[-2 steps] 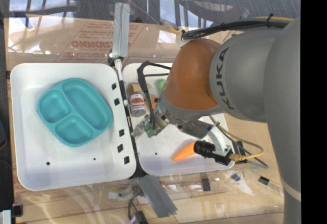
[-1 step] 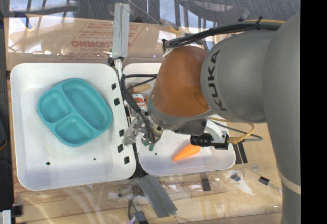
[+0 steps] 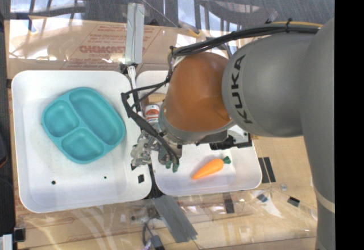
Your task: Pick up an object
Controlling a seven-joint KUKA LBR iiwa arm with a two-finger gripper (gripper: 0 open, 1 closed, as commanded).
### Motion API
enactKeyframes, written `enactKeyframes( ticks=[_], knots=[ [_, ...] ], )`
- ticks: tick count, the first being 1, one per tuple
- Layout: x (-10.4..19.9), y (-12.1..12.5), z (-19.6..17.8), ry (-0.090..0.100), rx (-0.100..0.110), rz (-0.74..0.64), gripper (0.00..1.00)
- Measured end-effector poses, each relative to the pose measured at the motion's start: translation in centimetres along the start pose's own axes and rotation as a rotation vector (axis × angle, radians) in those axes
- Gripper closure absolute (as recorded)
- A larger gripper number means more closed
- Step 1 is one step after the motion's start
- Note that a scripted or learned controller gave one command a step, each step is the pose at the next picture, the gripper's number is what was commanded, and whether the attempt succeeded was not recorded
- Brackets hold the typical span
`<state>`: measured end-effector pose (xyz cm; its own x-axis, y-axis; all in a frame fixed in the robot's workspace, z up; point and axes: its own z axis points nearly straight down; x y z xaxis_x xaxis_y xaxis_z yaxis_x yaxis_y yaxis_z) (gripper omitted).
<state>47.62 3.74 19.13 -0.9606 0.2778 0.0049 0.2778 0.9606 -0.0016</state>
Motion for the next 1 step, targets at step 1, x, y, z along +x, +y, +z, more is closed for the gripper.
enactKeyframes(
  ticks=[1],
  knots=[
    [-0.68, -0.59, -1.81, -0.003, -0.001, 0.591, 1.0]
  ],
)
